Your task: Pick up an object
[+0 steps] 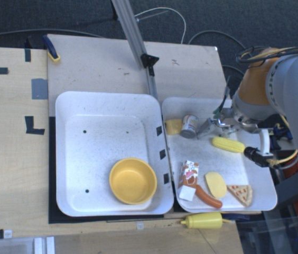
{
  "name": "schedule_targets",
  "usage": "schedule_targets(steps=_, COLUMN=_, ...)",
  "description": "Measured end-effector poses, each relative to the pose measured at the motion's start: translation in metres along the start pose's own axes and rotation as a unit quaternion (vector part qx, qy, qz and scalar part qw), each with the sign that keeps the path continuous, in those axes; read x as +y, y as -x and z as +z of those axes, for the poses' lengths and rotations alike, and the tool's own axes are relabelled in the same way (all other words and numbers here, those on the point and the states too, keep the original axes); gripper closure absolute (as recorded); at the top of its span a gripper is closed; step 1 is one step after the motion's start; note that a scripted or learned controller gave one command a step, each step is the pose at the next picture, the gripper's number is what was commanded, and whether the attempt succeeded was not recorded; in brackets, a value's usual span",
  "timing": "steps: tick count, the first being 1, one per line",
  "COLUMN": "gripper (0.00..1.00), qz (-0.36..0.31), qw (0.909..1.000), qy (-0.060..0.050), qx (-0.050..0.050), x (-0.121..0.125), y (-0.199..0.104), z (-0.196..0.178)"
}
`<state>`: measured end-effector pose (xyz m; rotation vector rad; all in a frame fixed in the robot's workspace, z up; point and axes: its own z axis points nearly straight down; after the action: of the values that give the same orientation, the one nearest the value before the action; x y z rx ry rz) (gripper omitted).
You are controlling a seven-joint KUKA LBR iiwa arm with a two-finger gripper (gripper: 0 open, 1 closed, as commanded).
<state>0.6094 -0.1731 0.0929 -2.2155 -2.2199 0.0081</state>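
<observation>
Gripper point(208, 126) low in the right bin point(260, 202), finger state cannot be told; can point(189, 126) just left, corn cob point(228, 144) just right.

Yellow bowl point(133, 180) in left bin point(67, 142), perhaps a can point(189, 126) right.

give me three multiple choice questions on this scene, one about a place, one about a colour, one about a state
1. Where is the bowl?
A. in the left bin
B. in the right bin
C. on the bench outside both bins

2. What colour is the bowl?
A. red
B. yellow
C. blue

3. How does the small can lie?
A. inside the bowl
B. stacked on the pizza slice
C. in the right bin near the gripper

Answers: 1 A, the bowl sits in the near corner of the left bin. 2 B, it is plainly yellow. 3 C, the can rests in the right bin, just left of the gripper.
</observation>
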Motion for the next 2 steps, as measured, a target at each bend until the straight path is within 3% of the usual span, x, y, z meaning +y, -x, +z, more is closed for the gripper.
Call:
schedule_targets(steps=1, gripper=1.00, qz=-0.001, qw=1.0000, qy=0.002, qx=0.000, x=0.001, y=0.000, z=-0.013)
schedule_targets(steps=2, gripper=1.00, qz=0.000, qw=1.0000, qy=0.005, qx=0.000, x=0.005, y=-0.004, z=-0.056)
